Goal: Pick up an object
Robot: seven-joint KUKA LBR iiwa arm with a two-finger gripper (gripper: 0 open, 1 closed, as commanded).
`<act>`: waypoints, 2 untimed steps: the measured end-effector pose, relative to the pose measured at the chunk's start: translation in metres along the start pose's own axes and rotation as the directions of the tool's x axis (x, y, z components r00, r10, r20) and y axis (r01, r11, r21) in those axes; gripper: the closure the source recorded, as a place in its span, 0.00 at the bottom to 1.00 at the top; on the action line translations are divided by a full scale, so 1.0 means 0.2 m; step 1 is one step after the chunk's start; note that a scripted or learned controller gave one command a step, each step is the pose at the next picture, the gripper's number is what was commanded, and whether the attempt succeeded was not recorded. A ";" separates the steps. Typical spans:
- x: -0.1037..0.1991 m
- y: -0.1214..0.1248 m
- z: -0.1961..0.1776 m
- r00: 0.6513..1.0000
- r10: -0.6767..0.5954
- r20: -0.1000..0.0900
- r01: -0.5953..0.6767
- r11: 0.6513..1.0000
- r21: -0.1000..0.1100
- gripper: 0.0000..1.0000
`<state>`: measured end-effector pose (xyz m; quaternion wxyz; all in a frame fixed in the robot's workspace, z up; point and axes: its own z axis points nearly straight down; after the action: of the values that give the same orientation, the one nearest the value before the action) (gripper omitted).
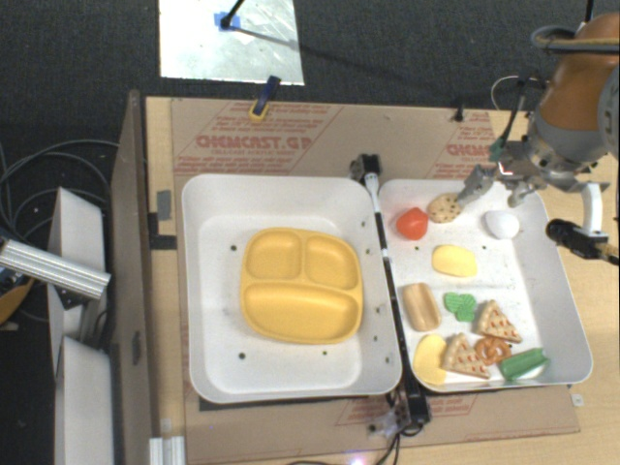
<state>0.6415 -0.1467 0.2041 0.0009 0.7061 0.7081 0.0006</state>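
A brown board printed with red letters (pixel 254 141) covers the bench and carries two shallow white bins side by side, on dark carpet. At the near edge of the right bin (pixel 565 303) lie a green pod (pixel 524 363), a pretzel (pixel 494 349), a waffle wedge (pixel 466 356) and a yellow disc (pixel 427 359). Just behind them sit a pizza slice (pixel 497 320), a green leafy piece (pixel 460 305) and a tan bread roll (pixel 419 305). Toward the middle lies a yellow lemon-like piece (pixel 454 261). Near the far edge are a white egg (pixel 501 225), a red tomato (pixel 412 224) and a speckled cookie (pixel 444 208). The left bin (pixel 208 260) holds a yellow divided plate (pixel 300 285) at its centre. The gripper (pixel 496 187) hangs over the far edge of the right bin, one finger (pixel 473 186) slanting down beside the cookie, the other (pixel 517 192) above the egg; the fingers are spread apart with nothing between them. Beyond the board, a shiny sheet (pixel 231 27) lies on the carpet.
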 end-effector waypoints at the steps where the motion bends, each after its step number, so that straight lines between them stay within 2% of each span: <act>1: 0.09 -0.26 0.62 1.000 0.003 -0.002 -0.003 1.000 0.005 0.00; 2: 0.30 0.04 0.60 1.000 -0.007 -0.001 0.007 1.000 0.002 0.00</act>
<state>0.6493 -0.0863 0.0840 0.0000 0.7035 0.7107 0.0000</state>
